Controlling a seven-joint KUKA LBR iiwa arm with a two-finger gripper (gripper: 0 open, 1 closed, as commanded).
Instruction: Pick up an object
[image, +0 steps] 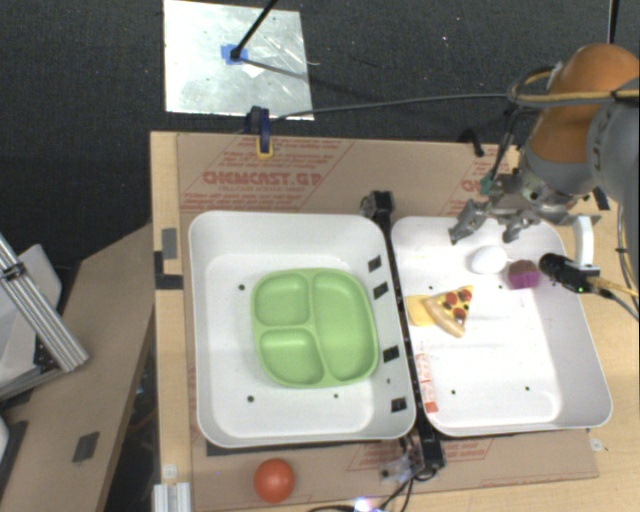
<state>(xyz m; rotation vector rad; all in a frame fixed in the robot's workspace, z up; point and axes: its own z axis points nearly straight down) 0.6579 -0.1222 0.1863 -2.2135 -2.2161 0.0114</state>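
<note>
Over the far part of the right bin hangs my pincer, its two fingers spread apart with nothing between them. Just below and between those fingertips lies a white egg-shaped object, on the bin floor and apart from my fingers as far as I can tell. Just right of it sits a small purple piece. Nearer and to the left, close to the wall between the bins, lies a toy pizza slice, yellow with red spots. My arm reaches in from the right, the orange band above the wrist. On the left, the other bin holds a green divided tray, lying flat. Outside the bins, on the desk at the near edge, rests an orange ball.
</note>
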